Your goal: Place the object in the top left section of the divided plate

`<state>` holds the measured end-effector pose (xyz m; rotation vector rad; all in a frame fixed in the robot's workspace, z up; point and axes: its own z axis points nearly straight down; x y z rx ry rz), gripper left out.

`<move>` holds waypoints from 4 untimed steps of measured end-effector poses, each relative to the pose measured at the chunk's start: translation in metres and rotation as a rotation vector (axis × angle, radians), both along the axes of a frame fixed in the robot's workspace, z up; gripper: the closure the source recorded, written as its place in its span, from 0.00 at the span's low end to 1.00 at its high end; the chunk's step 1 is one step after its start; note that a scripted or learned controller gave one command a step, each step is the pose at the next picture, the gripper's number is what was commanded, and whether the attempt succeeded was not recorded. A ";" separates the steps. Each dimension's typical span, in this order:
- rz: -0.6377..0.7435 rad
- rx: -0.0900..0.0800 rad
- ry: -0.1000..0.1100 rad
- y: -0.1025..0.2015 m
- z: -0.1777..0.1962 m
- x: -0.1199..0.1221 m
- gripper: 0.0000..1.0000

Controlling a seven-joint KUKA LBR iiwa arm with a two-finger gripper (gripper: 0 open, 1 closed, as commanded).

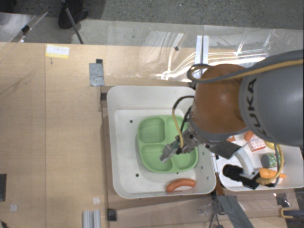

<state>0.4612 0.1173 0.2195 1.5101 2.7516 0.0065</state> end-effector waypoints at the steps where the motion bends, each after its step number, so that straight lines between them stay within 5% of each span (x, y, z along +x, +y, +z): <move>1: 0.108 0.002 -0.001 0.105 -0.097 -0.001 0.00; 2: -0.106 0.002 -0.003 0.099 0.110 0.051 0.00; 3: -0.227 0.000 0.003 0.095 -0.013 0.005 0.00; 4: -0.317 0.001 0.003 0.100 -0.124 -0.001 0.00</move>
